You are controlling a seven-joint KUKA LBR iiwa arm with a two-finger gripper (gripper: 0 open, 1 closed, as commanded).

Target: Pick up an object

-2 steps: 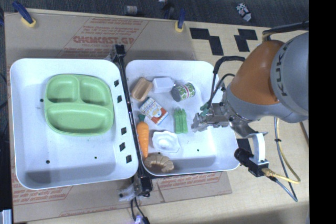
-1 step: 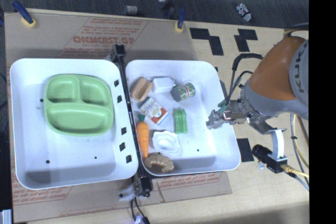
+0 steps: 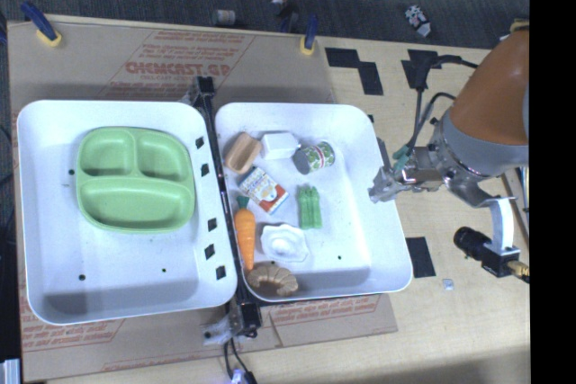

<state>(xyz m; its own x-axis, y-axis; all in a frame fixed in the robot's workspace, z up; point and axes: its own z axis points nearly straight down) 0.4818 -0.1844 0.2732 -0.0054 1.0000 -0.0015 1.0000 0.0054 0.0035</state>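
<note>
Tool [image 3: 385, 184] sits just outside the right rim of the right bin [image 3: 382, 238], above the desk [image 3: 450, 319]; grip state cannot be told, nothing seen held. Nearest in the bin: can [image 3: 314, 156], green block [image 3: 309, 206]; carrot [image 3: 245, 236] further left. Left bin [image 3: 36, 220] carries a green divided tray [image 3: 136, 178].

Two smooth white plastic bins [image 3: 54, 220], matt green plastic divided plate [image 3: 135, 178], glossy orange plastic carrot [image 3: 246, 238], printed brown cardboard sheet [image 3: 180, 58], pale wooden bench [image 3: 468, 310]
</note>
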